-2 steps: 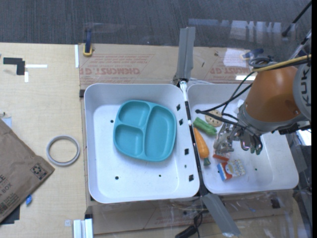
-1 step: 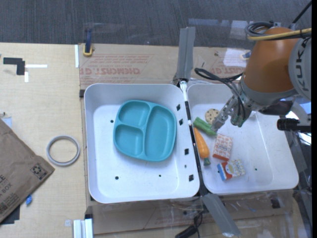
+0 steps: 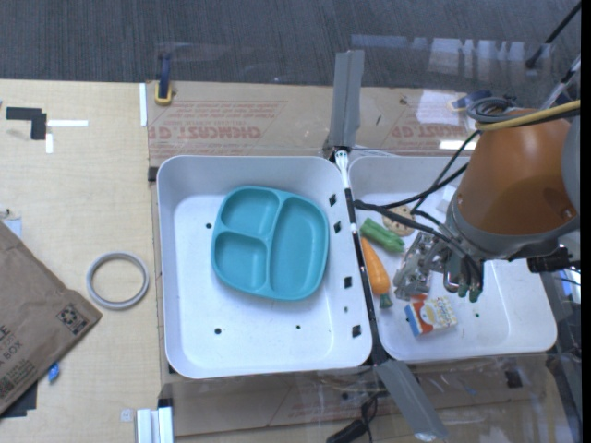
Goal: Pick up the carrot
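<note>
The carrot (image 3: pixel 374 266) is a small orange piece lying lengthwise along the left wall of the right bin (image 3: pixel 517 335), with a dark tip at its near end. My gripper (image 3: pixel 434 273) hangs low over the right bin, just to the right of the carrot and apart from it. The large orange band of the arm (image 3: pixel 517 178) sits above and behind it. Nothing is visibly held.
A green vegetable (image 3: pixel 381 233) and a tan round piece (image 3: pixel 400 218) lie just beyond the carrot. A small white and red carton (image 3: pixel 431 315) rests below the gripper. The left bin (image 3: pixel 185 330) holds a teal divided plate (image 3: pixel 272 243). A tape ring (image 3: pixel 117 279) lies on the bench.
</note>
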